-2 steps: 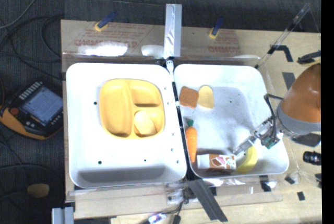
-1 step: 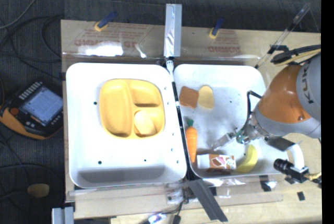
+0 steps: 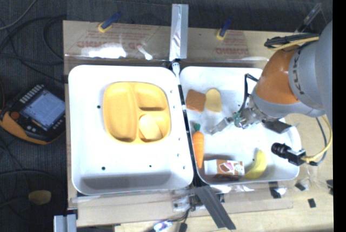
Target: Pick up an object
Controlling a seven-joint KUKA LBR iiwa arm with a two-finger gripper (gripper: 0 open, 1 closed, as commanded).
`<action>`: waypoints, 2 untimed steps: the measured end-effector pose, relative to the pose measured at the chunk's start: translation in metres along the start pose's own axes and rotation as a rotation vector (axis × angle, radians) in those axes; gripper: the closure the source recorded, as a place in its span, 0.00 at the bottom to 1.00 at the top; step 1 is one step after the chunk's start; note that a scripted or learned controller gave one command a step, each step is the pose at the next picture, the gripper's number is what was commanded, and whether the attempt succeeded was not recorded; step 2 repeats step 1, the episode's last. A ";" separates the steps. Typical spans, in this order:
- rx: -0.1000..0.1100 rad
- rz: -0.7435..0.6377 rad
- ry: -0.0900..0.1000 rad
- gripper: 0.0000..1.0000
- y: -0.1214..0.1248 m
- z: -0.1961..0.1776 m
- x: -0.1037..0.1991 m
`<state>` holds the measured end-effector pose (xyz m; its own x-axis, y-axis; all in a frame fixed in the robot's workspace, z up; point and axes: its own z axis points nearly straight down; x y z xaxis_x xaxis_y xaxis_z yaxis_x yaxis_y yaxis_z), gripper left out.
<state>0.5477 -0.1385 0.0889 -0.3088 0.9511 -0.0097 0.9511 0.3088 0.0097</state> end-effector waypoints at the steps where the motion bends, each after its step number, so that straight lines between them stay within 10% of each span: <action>1: 0.004 0.045 0.003 0.00 -0.057 -0.083 -0.048; 2: 0.004 0.045 0.003 0.00 -0.057 -0.083 -0.048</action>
